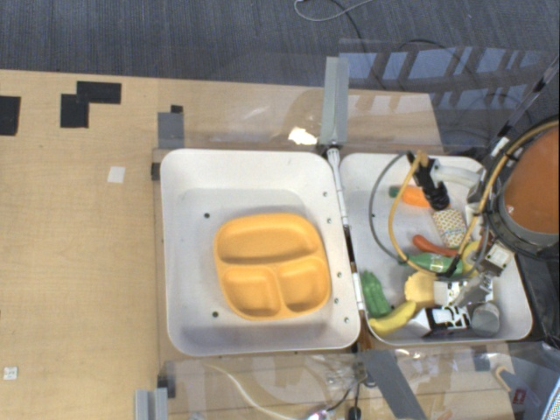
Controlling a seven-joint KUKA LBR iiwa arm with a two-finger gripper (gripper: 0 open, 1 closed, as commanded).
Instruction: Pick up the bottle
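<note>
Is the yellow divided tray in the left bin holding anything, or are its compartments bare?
Bare. The yellow divided tray lies flat in the left bin, and all three compartments show only their own yellow floor.

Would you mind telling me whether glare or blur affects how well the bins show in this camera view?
Camera view: a bright glare patch sits just behind the left bin; faint reflections streak the bench behind the right bin; the yellow tray is sharp and evenly lit, with soft shadows.
</note>
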